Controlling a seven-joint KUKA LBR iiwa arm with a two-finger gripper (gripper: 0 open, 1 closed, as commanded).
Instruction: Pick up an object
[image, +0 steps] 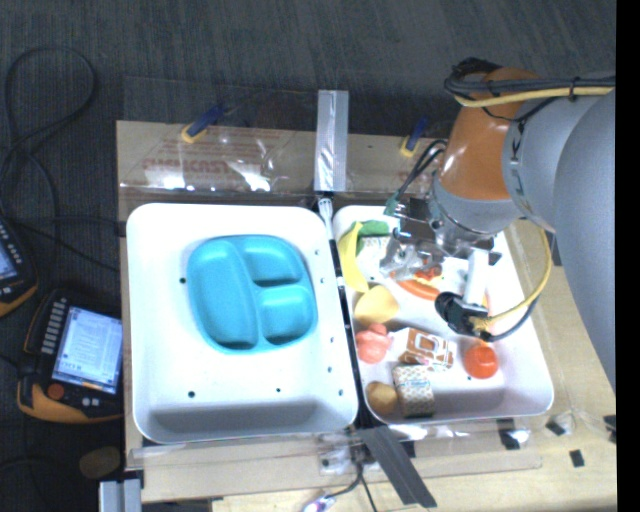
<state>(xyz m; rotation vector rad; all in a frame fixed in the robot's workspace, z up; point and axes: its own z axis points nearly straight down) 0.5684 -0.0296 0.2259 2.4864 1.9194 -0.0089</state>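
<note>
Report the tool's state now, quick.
Tool: low in the right bin, above the carrot and banana; open or closed cannot be told.

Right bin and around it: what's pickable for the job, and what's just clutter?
In play, in the right bin:
banana
carrot
pink toy
small orange item
printed box
gripper, low over the bin's far end

Lying about:
blue divided tray in the left bin
handheld pendant on the floor

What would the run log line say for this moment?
arm: over right bin | gripper: low among toys, by carrot and banana | grasp: unconfirmed | left bin: blue divided tray
</note>
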